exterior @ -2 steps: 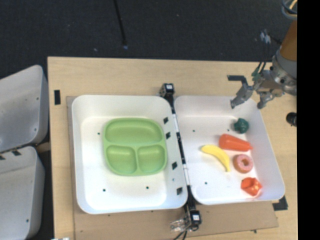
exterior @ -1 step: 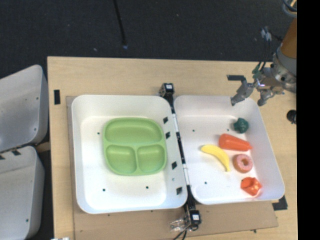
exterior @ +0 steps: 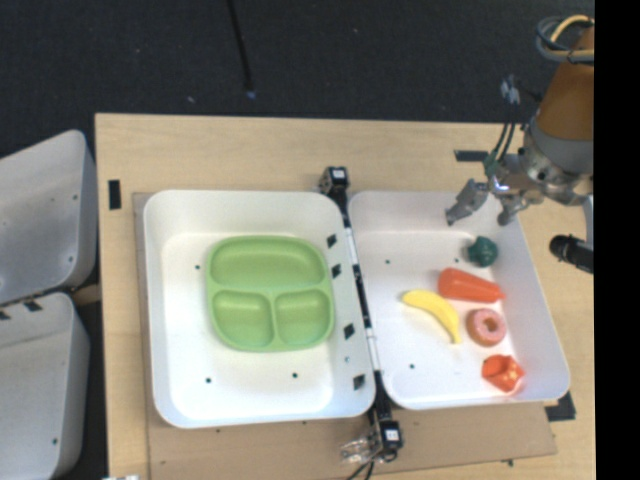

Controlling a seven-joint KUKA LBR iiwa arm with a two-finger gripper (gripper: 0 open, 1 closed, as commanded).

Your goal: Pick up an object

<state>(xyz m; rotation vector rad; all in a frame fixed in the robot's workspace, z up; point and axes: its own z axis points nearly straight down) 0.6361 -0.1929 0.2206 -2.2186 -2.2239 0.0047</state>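
With the tool (exterior: 487, 201) spread and holding nothing, the dark green toy (exterior: 484, 250) sits just below it — we judge a drop here could clip the bin wall (exterior: 440, 196) or nudge the toy aside — leaving an empty close.

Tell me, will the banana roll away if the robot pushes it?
Probably not far. The banana is curved and lies flat in the right bin, so it would likelier slide or spin. It looks smooth like plastic, so it may slip in a grip.
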